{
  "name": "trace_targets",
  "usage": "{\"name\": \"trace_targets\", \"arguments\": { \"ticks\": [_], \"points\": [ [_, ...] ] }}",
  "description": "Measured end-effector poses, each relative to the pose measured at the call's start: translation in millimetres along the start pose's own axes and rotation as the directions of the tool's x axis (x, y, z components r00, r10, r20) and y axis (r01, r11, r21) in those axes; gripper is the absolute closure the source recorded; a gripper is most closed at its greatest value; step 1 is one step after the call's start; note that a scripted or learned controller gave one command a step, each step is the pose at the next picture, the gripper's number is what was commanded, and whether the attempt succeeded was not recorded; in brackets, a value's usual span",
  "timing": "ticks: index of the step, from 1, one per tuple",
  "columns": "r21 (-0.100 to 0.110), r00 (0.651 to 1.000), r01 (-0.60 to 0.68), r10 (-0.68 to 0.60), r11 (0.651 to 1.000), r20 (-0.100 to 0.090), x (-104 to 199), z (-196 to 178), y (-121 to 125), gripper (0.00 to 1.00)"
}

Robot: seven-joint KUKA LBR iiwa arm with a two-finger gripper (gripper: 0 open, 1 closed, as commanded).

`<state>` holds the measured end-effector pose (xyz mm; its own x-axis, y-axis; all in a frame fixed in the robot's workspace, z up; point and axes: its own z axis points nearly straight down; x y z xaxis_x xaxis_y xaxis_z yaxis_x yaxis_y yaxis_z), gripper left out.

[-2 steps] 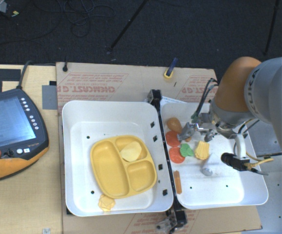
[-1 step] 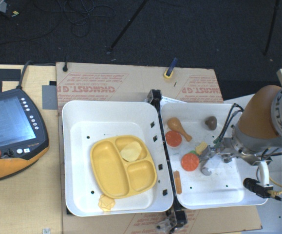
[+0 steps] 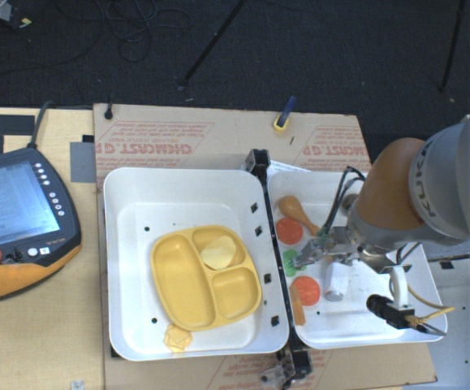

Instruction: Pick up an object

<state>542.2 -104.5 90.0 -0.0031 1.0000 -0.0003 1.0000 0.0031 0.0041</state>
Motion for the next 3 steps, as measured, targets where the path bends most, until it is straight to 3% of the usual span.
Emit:
{"name": "trace_targets", "arguments": {
  "ticks": [1,2,3],
  "points": [
    [0.001,1.0,-0.01,0.01,1.0,0.004,19.0,0.0,-38.6,0.0],
    [-0.01,1.0,0.001,-0.001,1.0,-0.003,78.8,-213.6,-63.7,0.0],
    [0.009,1.0,-0.001,0.001,1.0,0.0,77.1,-214.3,-65.0,1.0]
  ]
}}
